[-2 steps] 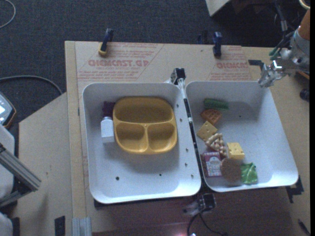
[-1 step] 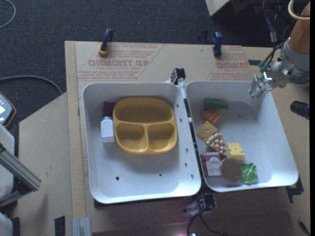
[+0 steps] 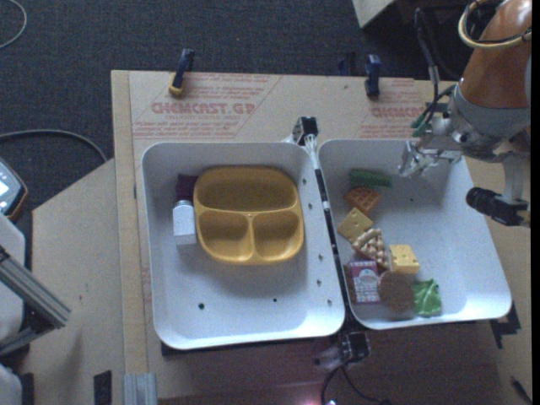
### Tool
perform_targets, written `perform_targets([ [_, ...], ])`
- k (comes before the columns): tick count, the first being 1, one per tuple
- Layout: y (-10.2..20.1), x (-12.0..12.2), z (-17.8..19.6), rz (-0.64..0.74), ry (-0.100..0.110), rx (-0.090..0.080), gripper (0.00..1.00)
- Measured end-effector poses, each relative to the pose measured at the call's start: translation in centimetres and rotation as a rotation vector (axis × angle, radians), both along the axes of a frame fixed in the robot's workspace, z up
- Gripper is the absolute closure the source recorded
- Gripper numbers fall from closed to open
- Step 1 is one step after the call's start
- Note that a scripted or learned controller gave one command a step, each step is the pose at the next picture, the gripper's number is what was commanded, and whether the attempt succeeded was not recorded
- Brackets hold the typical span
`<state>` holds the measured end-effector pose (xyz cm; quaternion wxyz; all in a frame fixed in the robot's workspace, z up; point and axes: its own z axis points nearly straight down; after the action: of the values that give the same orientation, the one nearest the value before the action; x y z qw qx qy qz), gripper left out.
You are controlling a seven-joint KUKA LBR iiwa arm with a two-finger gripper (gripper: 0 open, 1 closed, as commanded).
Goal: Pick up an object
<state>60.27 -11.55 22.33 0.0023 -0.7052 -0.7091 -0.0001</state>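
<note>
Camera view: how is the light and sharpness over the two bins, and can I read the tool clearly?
Camera view: dim overall, soft focus throughout; the shallow white right bin looks evenly lit, with faint shadows beside the small food-shaped toys; the yellow divided plastic tray casts a soft shadow in the left bin; the grey metal tool is small and blurred, its fine detail unreadable.

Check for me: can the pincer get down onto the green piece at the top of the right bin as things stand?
Probably yes. The pincer hangs over the right bin, just right of the green piece. The piece lies apart from the waffle below it, with bare floor between it and the pincer.
</note>
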Motion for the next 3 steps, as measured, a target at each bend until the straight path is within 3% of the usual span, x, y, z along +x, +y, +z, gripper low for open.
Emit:
perform_targets([
  [1,4.9,-2.3,-0.9,-0.001,0.002,0.0,1.0],
  [3,12.8,-7.1,0.9,-0.001,0.001,0.0,1.0],
])
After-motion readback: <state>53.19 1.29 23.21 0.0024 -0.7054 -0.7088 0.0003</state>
